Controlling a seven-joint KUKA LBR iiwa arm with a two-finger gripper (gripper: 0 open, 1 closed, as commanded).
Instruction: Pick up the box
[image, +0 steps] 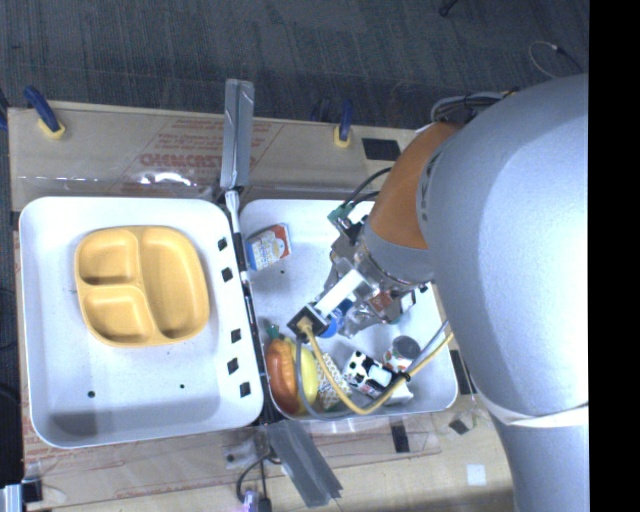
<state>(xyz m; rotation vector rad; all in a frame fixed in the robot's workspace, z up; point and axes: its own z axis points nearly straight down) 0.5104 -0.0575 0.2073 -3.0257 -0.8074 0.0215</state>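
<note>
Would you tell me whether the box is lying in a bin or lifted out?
In the bin: the box lies on the floor of the right bin, near its upper-left corner, apart from the hand.

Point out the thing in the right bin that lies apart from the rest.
The small box: alone in the upper left corner of that bin, while the orange piece and the others crowd its lower edge.
</note>
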